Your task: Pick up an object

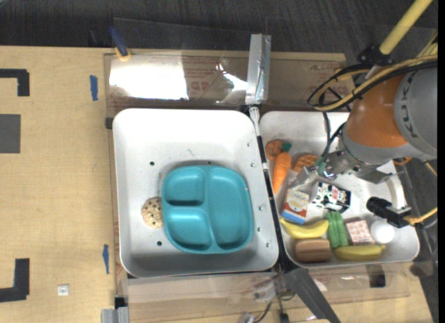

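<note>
Single fixed camera above the bench (49, 176), looking down at a slant. Mid distance; takes in left bin (139, 148) and right bin (407, 249). Arm (389, 117) entering from frame right.

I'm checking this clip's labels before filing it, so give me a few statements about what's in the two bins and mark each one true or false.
1. A teal divided plate lies in the left bin. True.
2. A cookie sits right of the plate. False: it sits at the plate's left edge.
3. The carrot lies in the right bin. True.
4. Both bananas are in the left bin. False: one banana and the other banana both lie in the right bin.
5. The arm reaches over the right bin. True.
</note>
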Robot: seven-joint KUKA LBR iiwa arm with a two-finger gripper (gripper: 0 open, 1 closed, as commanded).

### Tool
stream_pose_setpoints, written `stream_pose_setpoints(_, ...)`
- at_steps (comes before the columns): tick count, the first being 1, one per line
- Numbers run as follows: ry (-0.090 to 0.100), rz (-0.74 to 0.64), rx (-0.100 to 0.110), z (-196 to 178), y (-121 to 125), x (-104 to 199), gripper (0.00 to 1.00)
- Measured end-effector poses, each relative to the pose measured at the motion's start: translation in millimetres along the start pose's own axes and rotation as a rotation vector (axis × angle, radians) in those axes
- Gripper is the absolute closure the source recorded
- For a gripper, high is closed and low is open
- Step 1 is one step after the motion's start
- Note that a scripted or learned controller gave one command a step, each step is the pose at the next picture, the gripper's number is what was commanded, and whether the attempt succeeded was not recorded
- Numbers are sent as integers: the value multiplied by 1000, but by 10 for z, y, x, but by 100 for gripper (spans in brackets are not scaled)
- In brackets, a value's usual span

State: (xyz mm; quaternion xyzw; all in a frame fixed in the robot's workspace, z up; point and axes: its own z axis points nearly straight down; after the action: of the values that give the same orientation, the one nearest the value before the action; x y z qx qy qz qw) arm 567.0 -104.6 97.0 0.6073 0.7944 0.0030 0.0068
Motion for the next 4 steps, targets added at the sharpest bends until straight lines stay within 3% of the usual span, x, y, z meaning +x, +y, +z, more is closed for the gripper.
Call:
stream_pose_setpoints(1, 1, 43, 5, 82, -716, -238, 0)
stream_pose_setpoints(2, -1, 42, -2, -30, -688, -233, 100)
stream_pose_setpoints(3, -1, 42, 0, -23, -692, -231, 0)
stream_pose_setpoints(4, 6, -259, 5, -900, -444, 449, 0)
